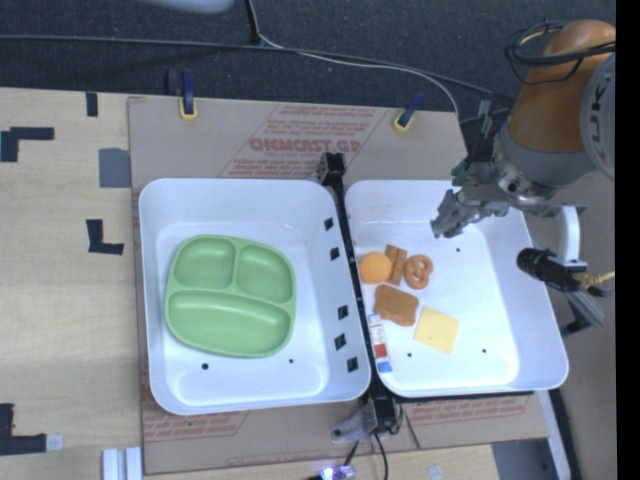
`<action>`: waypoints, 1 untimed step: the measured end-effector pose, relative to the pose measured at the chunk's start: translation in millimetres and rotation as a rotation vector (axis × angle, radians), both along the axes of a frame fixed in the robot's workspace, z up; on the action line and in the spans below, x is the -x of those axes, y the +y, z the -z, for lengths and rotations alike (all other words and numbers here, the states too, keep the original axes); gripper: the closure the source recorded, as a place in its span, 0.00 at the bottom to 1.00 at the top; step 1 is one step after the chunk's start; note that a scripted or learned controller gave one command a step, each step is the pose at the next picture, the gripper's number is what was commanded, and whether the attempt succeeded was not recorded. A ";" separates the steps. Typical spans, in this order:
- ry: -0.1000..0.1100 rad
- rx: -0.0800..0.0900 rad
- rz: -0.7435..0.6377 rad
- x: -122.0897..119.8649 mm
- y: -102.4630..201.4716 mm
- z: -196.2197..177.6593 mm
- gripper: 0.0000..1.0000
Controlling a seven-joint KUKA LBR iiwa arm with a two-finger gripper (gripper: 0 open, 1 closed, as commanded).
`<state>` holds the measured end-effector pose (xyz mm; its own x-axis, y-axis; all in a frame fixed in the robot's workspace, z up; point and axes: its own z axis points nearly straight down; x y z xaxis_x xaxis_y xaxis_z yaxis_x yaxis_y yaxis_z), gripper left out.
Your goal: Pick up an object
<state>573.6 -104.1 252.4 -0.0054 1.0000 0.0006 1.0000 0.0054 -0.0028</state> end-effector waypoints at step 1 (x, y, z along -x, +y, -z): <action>-0.002 0.000 -0.001 -10.2 54.2 -2.8 1.00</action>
